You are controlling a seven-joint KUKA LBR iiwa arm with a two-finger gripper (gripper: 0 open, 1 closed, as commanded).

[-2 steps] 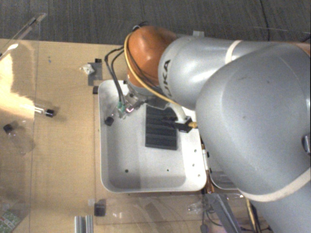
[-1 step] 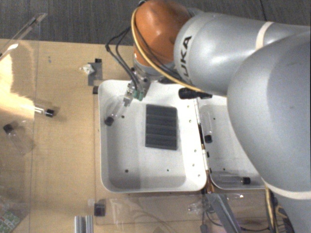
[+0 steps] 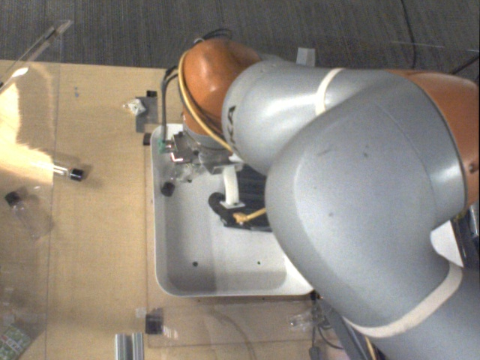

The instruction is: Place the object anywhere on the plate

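Object (image 3: pixel 166 189), small, dark, blurred, lies in bin (image 3: pixel 217 265) beside half-hidden hand (image 3: pixel 177 163).

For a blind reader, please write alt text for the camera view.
A large grey robot arm with an orange band reaches from the right over a shallow white bin on a wooden bench, its claw near the bin's upper left corner.

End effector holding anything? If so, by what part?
Cannot tell. The end effector is low over the white bin, and the arm hides its tip.
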